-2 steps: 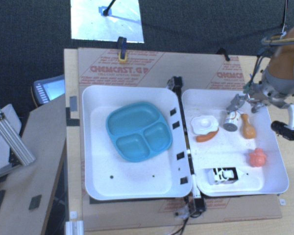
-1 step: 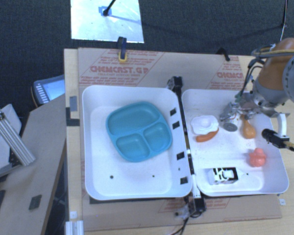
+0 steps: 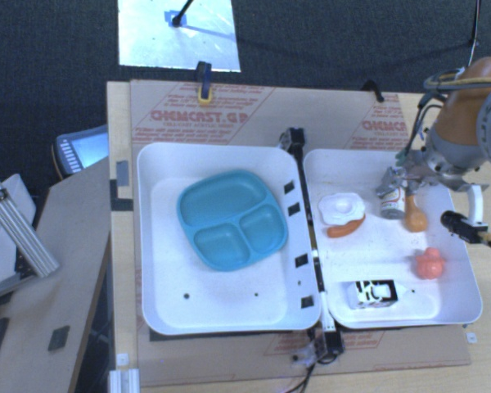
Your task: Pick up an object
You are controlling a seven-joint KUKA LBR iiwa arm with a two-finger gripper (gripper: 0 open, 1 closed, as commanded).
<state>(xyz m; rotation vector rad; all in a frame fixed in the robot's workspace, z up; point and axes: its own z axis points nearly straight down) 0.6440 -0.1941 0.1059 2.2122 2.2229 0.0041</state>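
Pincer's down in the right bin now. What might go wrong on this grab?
1. The pincer sits among a small can and a tan piece standing close together; it may nudge one and catch neither.
2. The egg and sausage lie just beside them and might get knocked.
3. The spot is near the bin's far wall, so things could get pushed against it.

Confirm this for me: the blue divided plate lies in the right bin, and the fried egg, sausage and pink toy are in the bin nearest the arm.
Not quite. The blue divided plate lies in the left bin, not the right one, as the camera view shows. The rest stands: the fried egg, sausage and pink toy are in the right bin, nearest the arm, whose hand hangs over that bin's far side.
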